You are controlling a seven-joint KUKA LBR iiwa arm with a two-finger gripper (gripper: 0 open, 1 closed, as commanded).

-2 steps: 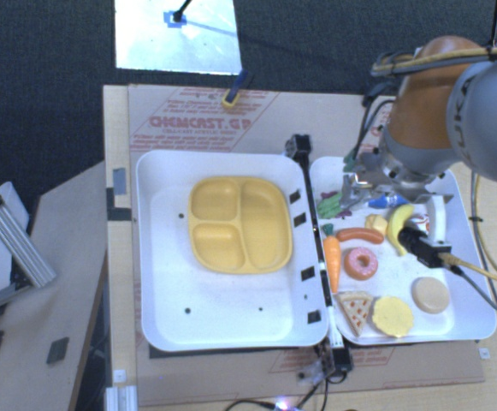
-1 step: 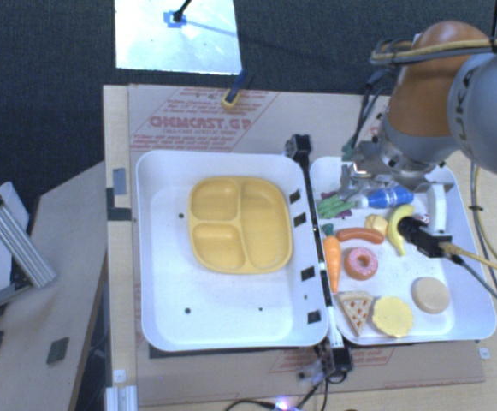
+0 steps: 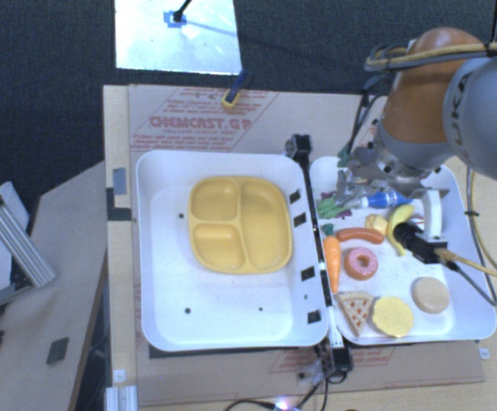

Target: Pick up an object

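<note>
Yellow divided plate [image 3: 238, 223] lies in left bin [image 3: 158, 306]. Tool [image 3: 348, 184] sits low in right bin [image 3: 470, 311], above toy foods: carrot [image 3: 331, 262], donut [image 3: 361, 264].

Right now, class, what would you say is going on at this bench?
A grey robot arm reaches in from the right, its end effector low over the far left corner of the right bin, among toy foods. A carrot, a pink donut, a banana and a pizza slice lie there. Nothing is visibly held. The left bin holds a yellow divided plate.
</note>
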